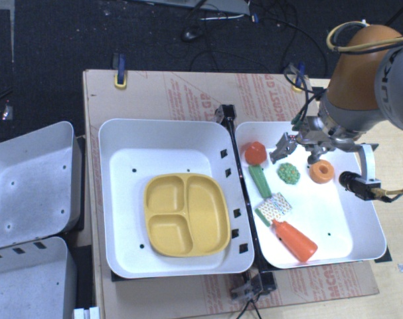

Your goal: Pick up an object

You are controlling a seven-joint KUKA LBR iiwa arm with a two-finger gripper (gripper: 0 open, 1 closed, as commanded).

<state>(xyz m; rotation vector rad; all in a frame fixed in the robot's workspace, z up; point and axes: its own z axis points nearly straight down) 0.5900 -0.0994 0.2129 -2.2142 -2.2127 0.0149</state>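
Green bumpy ball point(289, 173) sits in the right bin point(360, 234), right below the pincer point(299, 151), whose fingers are spread wide with nothing between them. Orange ring point(322, 171) lies just to its right, red ball point(255, 153) to its left. Further down lie a green stick point(259, 180), patterned block point(274, 208) and orange bottle point(296, 240). Yellow divided tray point(186, 213) is in the left bin point(115, 178).

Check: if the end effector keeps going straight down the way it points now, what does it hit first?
Likely the green bumpy ball, just below the end effector in the right bin. The orange ring sits close beside that line; depth is unclear from one view.
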